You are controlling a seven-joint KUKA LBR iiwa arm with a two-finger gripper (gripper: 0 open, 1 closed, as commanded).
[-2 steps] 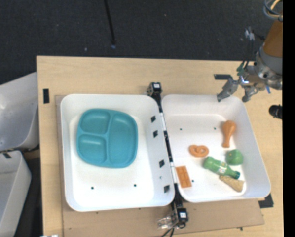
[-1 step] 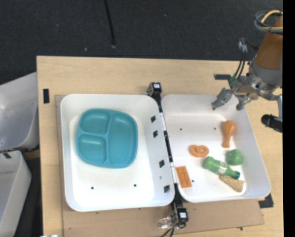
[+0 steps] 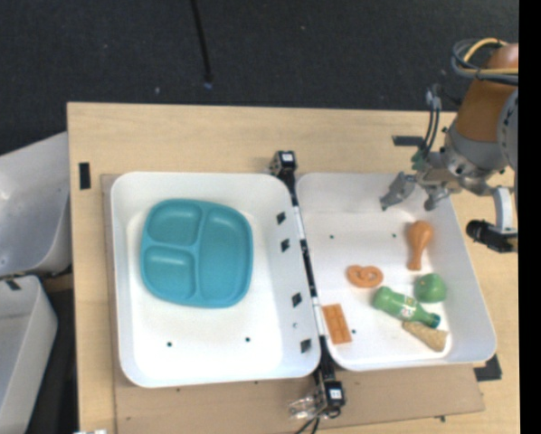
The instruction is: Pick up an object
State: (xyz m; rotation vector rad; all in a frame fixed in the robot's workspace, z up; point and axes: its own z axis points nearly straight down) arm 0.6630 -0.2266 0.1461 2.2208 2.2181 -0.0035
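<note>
Orange drumstick-shaped plastic toy [image 3: 419, 242] is lying in the right shallow white bin [image 3: 343, 208], just below the fingers. Grey two-finger gripper [image 3: 417, 193] is hovering above it, fingers [image 3: 396, 193] spread wide, holding nothing. Farther below are lying one orange pretzel-shaped toy [image 3: 365, 276], one green bottle [image 3: 403, 306], one green rounded lump [image 3: 430, 287].

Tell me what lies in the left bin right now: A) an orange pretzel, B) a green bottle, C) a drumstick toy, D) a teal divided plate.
D: the teal divided plate lies alone in the left bin; the small toys are in the right bin.
</note>
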